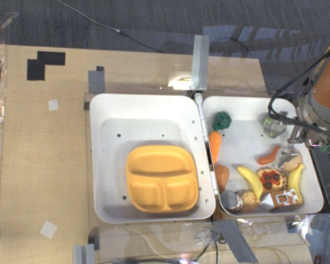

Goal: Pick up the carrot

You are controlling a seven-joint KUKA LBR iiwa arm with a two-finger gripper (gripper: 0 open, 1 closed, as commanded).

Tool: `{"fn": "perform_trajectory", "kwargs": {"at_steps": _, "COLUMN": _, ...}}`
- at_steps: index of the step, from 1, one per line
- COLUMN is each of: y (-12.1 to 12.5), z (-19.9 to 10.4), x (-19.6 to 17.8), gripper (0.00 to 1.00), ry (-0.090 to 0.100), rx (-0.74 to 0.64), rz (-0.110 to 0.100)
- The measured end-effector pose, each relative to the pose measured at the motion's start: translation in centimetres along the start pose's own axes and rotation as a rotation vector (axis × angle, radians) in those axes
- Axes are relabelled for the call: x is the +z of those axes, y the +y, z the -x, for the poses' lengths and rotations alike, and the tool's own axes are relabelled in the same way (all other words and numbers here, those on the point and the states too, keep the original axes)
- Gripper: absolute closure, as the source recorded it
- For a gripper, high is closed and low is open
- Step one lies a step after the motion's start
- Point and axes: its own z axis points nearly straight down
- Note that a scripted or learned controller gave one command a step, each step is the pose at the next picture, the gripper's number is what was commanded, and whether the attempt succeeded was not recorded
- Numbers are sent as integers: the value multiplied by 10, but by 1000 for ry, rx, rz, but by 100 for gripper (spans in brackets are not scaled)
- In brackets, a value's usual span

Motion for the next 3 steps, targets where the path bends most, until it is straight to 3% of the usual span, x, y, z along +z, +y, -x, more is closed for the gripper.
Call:
{"fn": "perform_trajectory", "kwargs": {"at_steps": 1, "y": -3, "z": -36, "x": 109, "gripper": 0, "ry": -21, "rx": 40, "rz": -6}}
{"fn": "perform_trajectory", "kwargs": {"at_steps": 2, "y": -2, "z": -33, "x": 97, "gripper": 100, "ry": -26, "rx": 34, "rz": -7}}
{"fn": "perform_trajectory", "kwargs": {"at_steps": 3, "y": 32, "z": -55, "x": 39, "gripper": 100, "ry": -6, "rx": -39, "rz": 0}}
